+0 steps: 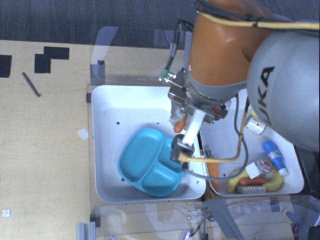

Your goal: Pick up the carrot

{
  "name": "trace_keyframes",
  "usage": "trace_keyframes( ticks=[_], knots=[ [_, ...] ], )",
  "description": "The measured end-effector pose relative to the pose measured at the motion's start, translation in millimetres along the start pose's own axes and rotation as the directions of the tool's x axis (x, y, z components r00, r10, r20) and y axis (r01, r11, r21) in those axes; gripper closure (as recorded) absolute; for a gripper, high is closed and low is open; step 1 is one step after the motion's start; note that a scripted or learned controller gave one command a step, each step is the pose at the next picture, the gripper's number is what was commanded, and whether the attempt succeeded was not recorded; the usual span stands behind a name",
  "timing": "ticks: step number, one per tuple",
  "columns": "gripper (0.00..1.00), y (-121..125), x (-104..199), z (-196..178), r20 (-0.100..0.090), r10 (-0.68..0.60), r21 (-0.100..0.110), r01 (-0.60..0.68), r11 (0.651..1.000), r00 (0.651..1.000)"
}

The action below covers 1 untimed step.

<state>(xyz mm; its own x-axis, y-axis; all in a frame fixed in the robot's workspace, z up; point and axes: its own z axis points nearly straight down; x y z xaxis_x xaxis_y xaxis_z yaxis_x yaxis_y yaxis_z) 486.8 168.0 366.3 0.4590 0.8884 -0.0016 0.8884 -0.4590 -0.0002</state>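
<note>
In the right bin [296, 176] a banana [275, 182] lies along the near wall; the carrot [214, 171] lies by that bin's left wall, just beside the left bin [112, 119] with its blue plate [147, 164]. Farther back the arm [225, 49] hangs over both; the jaws' width cannot be told

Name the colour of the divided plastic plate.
Divided plastic plate: light blue, camera view.

Blue tray [145, 164], white bins [120, 109], yellow banana [274, 182]
</note>
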Motion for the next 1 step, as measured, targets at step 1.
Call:
trace_keyframes(
  ticks=[1],
  knots=[
    [1.0,31.1,-57.5,-67.4,-0.002,0.356,-0.001,-0.356,0.935,0.935]
  ],
)
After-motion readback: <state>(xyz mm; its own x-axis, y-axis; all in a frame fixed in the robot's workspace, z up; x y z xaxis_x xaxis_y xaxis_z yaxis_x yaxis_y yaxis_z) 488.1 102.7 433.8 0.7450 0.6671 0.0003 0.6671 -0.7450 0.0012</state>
